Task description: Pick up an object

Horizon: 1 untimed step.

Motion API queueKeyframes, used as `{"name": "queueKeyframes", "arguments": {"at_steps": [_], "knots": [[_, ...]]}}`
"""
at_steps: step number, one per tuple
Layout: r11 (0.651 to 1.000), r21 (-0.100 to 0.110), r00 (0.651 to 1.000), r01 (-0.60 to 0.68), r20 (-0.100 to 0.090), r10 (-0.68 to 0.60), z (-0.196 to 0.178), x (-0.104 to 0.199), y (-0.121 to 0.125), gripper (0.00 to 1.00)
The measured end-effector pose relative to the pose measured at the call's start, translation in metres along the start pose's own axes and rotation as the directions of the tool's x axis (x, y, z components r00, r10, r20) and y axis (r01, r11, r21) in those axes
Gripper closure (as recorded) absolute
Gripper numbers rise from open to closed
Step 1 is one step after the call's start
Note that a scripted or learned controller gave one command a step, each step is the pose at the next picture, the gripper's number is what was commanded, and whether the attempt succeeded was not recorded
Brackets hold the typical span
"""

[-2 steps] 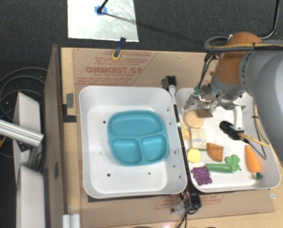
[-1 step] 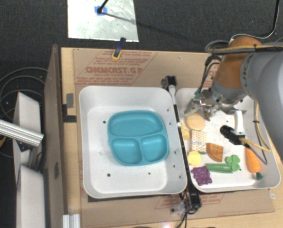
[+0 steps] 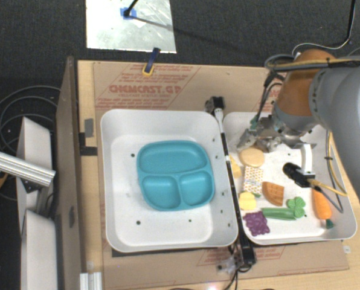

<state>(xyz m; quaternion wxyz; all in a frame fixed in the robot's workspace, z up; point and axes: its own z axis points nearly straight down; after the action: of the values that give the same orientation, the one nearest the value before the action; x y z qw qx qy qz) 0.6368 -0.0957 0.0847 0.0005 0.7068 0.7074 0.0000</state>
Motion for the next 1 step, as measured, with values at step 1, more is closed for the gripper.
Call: {"name": "queueKeyframes", "arguments": {"at_steps": [1], "knots": [[1.000,0.001,1.000,-0.001,0.000,0.001,-0.0090,0.0025,-0.0132,0.00]]}}
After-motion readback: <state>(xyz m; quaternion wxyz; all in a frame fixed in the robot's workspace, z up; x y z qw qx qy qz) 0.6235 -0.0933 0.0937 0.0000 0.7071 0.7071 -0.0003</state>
